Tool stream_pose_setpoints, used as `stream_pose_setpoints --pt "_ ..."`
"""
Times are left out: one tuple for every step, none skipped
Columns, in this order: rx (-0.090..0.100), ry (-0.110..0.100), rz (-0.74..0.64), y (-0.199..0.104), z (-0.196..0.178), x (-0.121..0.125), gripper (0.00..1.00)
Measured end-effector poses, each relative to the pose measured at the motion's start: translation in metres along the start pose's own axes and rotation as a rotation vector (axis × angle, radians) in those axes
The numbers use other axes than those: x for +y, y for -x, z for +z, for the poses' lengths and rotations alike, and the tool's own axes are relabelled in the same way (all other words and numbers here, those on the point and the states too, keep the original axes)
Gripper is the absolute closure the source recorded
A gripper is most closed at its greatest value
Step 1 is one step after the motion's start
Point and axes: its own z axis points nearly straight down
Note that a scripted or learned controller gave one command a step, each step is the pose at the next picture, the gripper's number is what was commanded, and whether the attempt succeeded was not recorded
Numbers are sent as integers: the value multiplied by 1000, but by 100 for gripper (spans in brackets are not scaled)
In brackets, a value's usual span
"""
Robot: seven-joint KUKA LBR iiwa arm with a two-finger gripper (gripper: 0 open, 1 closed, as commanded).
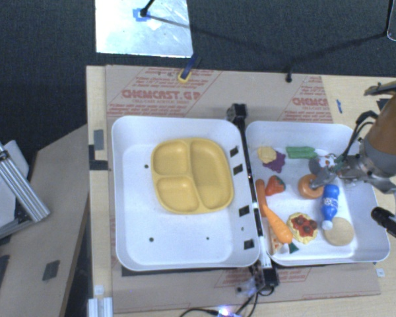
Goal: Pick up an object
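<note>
Reading "CHEMCAST GP" on bench liner [160, 92], twice

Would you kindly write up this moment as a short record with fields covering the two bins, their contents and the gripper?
left bin: holds a yellow divided plate
right bin: holds small toy foods
items in right bin: carrot, blue bottle, green piece, purple piece, pizza slice, tan round piece, orange round piece
gripper: over the right bin, by the orange round piece and blue bottle
grasp: cannot tell from this view
</note>
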Motion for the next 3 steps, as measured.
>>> stream_pose_setpoints --pt "12 -17 -2 -5 -2 -4 100" --pt "12 -17 -6 -10 -64 2 100" --pt "12 -17 -6 -9 -119 5 100"
